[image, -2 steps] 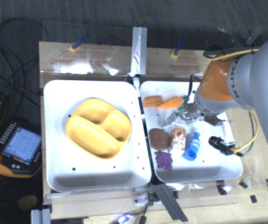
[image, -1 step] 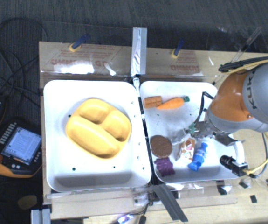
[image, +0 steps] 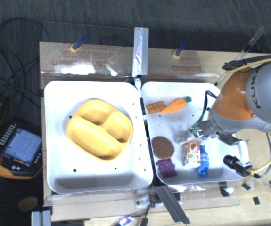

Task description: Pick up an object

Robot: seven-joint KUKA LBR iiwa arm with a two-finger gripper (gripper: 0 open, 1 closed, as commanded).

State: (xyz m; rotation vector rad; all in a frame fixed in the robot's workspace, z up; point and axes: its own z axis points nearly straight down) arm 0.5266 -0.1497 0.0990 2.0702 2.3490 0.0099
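Note:
My gripper (image: 197, 130) hangs low over the middle of the right bin (image: 180, 86), reaching in from the right under the orange wrist band. Just below it lies a small orange and white packet (image: 191, 153), with a blue object (image: 203, 162) beside it on the right. A round brown cookie (image: 163, 147) and a purple lump (image: 166, 168) lie to the gripper's lower left. An orange carrot (image: 173, 106) and a brown wafer (image: 155, 108) rest at the bin's far left corner. Nothing shows in the gripper's grasp.
The left bin (image: 51, 126) holds one large yellow bread-like lump (image: 99, 128). A ridge where the two bins meet (image: 144, 126) runs down the middle. Handheld pendants (image: 12, 147) and cables lie on the floor to the left.

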